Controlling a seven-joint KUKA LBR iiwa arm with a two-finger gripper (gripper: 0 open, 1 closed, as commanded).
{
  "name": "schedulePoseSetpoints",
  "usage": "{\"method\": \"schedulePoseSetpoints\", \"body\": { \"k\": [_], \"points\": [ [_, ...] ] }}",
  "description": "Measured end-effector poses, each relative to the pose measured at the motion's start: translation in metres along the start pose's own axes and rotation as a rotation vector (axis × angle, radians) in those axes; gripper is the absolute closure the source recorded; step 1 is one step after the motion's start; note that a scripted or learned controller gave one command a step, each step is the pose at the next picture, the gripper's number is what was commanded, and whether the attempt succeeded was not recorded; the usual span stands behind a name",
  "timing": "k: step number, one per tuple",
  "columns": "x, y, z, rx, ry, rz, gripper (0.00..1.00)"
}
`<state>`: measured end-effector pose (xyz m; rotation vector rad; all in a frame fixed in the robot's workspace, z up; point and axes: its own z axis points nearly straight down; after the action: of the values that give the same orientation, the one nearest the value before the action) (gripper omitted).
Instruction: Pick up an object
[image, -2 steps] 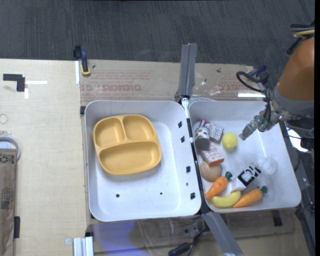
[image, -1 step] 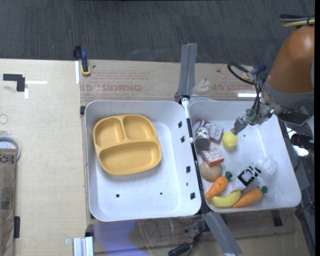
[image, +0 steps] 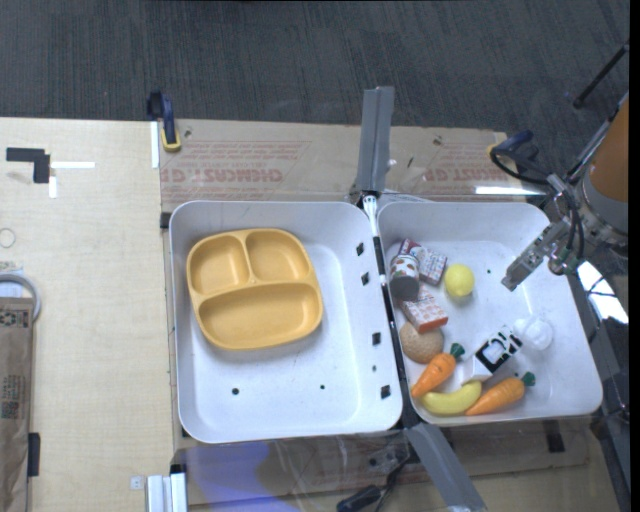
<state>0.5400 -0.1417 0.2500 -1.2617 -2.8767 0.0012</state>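
Glossy white bins (image: 200, 400), matte yellow plate (image: 255, 288)

A yellow divided plate (image: 256, 288) lies in the left white bin (image: 200, 400), which sits on the wooden counter (image: 90, 350) beside a brown paper bag (image: 12, 400).

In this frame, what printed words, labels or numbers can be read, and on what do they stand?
"CHEMCAST GP", or close to it, in red, upside down and repeated: on the brown paper strip behind the bins; faint, so uncertain.
Black-and-white marking on the white bottle in the right bin: too small to read.
Print on the small can and the small boxes: too blurred to read.
Print on the brown bag at left: unreadable.
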Motion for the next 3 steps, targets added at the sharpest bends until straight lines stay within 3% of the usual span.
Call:
{"method": "schedulePoseSetpoints", "body": {
  "k": [1,2,3],
  "points": [
    [-0.049,-0.025,-0.003,0.000,-0.001,0.119,1.00],
    [-0.063,-0.004,-0.086,0.000,-0.001,0.153,1.00],
    [-0.091,0.044,-0.039,0.000,-0.001,0.186,1.00]
  ]
}}
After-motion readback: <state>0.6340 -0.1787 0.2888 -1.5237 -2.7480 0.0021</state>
